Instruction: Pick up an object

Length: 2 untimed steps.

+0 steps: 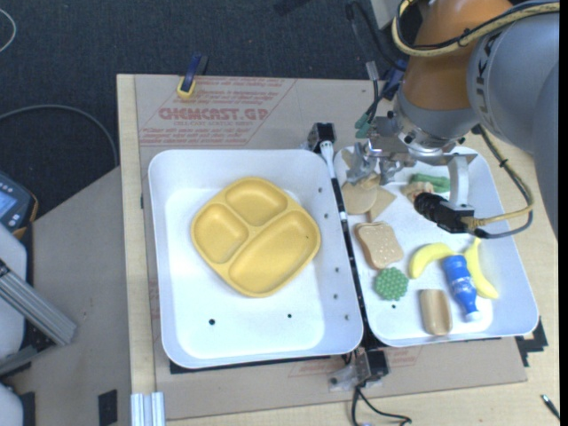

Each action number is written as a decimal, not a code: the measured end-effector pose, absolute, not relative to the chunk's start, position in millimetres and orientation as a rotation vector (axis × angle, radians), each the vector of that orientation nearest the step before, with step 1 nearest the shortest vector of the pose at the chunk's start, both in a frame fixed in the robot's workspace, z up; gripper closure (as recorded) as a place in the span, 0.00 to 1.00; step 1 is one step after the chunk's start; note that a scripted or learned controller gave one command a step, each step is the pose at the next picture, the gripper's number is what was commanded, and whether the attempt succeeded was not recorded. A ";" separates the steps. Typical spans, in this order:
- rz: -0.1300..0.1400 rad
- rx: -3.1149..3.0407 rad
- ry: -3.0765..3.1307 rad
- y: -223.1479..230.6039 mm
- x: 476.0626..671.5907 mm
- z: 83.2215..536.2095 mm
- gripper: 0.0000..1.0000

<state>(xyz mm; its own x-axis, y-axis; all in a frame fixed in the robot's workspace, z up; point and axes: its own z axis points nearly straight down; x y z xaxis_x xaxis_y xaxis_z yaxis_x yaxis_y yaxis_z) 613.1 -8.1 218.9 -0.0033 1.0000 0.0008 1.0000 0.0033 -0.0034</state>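
My gripper (366, 169) hangs low at the far left corner of the right bin (513, 247), just above a round tan piece (358, 200) with a tan wedge (384, 204) beside it. Nearer the front lie a toast slice (380, 244), a green broccoli head (390, 283), two yellow bananas (429, 258) (482, 272), a blue bottle (461, 284) and a tan bread roll (435, 311). A green item (432, 181) lies partly hidden under the wrist.
The left bin (169, 264) holds a yellow divided plate (256, 234). A black fitting with a cable (441, 212) hangs from the arm over the right bin's middle. The ridge between the bins (344, 238) runs just left of the gripper.
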 end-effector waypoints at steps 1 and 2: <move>-0.002 -2.220 -2.225 16.1 618.0 222.3 1.00; -0.001 -2.222 -2.221 12.1 608.1 234.6 1.00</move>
<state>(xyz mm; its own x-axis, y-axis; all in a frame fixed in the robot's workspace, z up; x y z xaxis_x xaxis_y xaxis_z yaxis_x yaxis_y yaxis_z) 608.1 12.1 234.6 0.0005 1.0000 0.0005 1.0000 -0.0005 0.0000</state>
